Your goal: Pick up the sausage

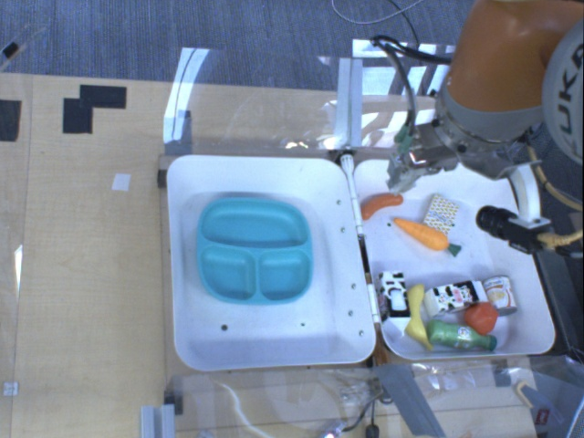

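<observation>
The sausage (380, 204) is a short orange-red link lying near the left wall of the right bin (534, 336), toward its back. My gripper (401, 177) hangs just above and slightly behind the sausage, below the arm's orange band. From this slanted view I cannot tell whether it touches the sausage; nothing is visibly held.
An orange carrot (422, 234) and a small patterned box (442, 213) lie just right of the sausage. Cartons, a yellow banana (415, 316), a can (498, 293), a red fruit and a green bottle (461, 337) crowd the right bin's front. A blue divided tray (255, 249) sits in the left bin (196, 336).
</observation>
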{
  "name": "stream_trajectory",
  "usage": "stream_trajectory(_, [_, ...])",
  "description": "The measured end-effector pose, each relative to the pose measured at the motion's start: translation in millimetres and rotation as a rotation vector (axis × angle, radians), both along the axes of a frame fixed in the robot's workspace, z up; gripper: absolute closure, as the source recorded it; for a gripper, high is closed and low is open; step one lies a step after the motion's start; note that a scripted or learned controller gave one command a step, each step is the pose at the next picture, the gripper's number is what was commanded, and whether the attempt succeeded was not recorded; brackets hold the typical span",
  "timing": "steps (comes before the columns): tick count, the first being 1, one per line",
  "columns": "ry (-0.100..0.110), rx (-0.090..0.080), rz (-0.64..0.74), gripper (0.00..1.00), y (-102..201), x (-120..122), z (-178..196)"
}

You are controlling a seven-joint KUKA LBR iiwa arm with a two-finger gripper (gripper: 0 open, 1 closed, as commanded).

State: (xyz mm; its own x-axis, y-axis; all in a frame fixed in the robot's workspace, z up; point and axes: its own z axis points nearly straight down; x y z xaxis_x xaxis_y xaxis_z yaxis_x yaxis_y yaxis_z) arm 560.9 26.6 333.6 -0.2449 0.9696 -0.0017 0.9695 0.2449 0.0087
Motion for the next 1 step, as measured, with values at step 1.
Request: stream_trajectory(1, [0.001,-0.002,0.325,1.00,60.7,2.6,-2.2])
